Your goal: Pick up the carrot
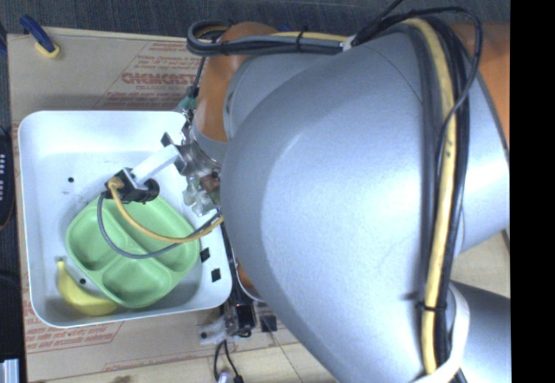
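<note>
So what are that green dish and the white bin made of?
The green dish looks like moulded plastic: even matte colour, rounded compartment ridges. The white bin also seems plastic, smooth with rounded corners, though painted metal can't be excluded.

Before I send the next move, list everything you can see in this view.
white bin: one, white, left part of the view
divided plate: one, light green, in the bin's near half
banana-like thing: one, yellow, in the bin's near-left corner, against the plate's edge
clip-like item: one, blue with a yellow tip, on the bench at the far left corner; too small to identify
bench board: one, brown with red print, under the bin
arm: one, grey with an orange band, covering the right of the view
gripper: one, metal, over the bin's right side, beside the plate
</note>
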### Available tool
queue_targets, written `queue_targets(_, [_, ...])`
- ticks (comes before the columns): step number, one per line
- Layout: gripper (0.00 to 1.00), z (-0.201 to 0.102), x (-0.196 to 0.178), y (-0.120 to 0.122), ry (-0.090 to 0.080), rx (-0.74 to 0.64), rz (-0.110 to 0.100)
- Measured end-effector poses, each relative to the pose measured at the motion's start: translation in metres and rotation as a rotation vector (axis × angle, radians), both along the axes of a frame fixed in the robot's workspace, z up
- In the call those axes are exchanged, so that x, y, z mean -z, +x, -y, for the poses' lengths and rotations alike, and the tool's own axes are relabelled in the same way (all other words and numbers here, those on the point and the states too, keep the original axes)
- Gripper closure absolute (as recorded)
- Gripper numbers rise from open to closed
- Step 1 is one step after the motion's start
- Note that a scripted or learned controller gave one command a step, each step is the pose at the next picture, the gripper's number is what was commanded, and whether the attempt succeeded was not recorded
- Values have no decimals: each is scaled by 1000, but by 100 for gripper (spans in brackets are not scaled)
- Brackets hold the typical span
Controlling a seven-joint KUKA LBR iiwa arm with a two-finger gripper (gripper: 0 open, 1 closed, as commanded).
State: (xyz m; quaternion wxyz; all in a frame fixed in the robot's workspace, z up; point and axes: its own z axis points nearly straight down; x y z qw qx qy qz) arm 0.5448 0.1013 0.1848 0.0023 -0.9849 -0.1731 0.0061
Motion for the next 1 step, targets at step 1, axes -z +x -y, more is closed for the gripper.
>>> queue_targets(1, [100, 60, -72, -62, 2, 48, 6])
